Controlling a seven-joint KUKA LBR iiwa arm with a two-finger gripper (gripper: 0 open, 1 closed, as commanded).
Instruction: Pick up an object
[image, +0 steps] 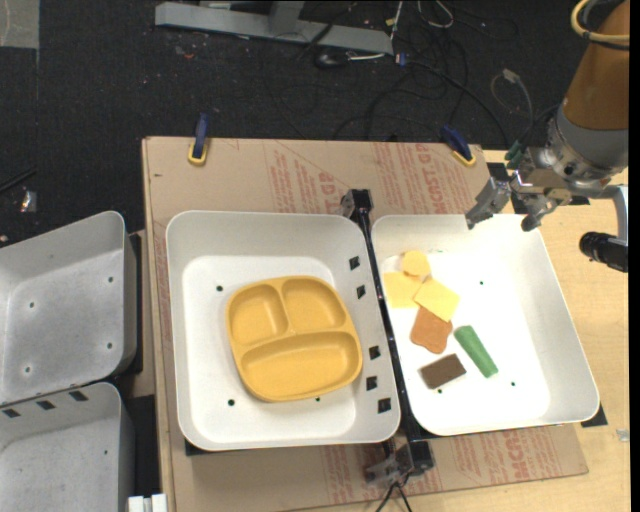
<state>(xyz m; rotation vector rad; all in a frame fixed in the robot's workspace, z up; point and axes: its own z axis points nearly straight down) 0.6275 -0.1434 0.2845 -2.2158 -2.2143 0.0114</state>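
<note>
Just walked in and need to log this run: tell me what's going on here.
A grey arm's end effector hangs open over the far edge of the right bin, holding nothing. Below it lie yellow pieces, an orange-brown piece, a green block and a dark brown block. The left bin holds a yellow divided tray. No pick yet.

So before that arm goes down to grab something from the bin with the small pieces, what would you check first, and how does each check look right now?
1. Things to pick lie in the right bin: ok. There is a green stick, a brown block, an orange-brown piece and yellow pieces.
2. Gripper open with nothing in it: ok.
3. Gripper above a piece: not ok. It hangs over the bin's far edge, away from the cluster.
4. Target stands apart: ok for the green stick; not ok for the yellow pieces, which overlap.
5. Yellow tray out of the way: ok, it sits in the left bin.
</note>
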